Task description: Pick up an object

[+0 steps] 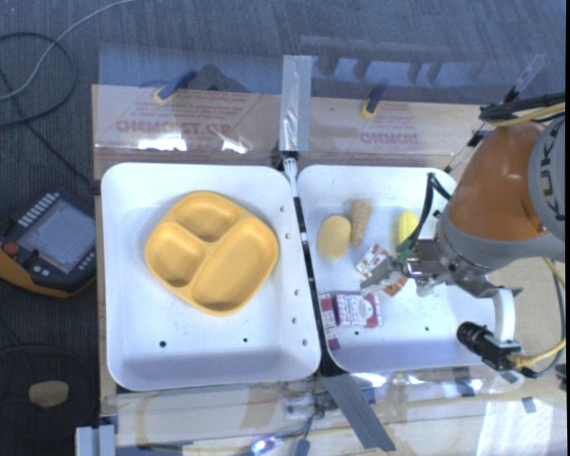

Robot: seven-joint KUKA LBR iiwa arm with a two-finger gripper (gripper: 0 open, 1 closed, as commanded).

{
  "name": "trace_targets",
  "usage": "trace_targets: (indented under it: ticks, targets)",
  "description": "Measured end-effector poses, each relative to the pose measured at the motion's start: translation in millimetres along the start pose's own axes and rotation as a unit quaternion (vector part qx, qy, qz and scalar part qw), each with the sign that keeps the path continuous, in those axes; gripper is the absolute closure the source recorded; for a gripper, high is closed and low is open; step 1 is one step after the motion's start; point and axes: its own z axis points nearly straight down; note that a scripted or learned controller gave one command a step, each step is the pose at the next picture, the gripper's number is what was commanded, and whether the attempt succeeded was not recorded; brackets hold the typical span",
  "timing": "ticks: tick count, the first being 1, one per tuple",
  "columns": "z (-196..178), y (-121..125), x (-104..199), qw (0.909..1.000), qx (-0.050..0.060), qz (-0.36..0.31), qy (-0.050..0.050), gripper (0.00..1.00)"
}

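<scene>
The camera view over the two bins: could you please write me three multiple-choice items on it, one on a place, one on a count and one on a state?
1. Where does the yellow divided plate lie?
A. in the left bin
B. in the right bin
C. on the floor

2. How many compartments does that plate have?
A. two
B. three
C. five

3. How does the red-and-white packet lie?
A. propped on the bin wall
B. flat on the bin floor
C. on the plate

Answers:
1. A, the plate sits in the middle of the left bin.
2. B, two small wells and one larger well show.
3. B, it lies flat near the front-left corner of the right bin, below the gripper, which hovers among the small items there.
</scene>
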Motion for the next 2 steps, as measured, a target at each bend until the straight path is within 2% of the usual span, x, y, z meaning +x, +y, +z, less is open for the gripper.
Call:
trace_targets:
  ticks: [1, 2]
  targets:
    - [67, 45, -28, 0.9996, -0.016, 0.024, -0.004, 0.00]
    - [78, 52, -43, 0.9994, -0.034, -0.008, -0.006, 0.00]
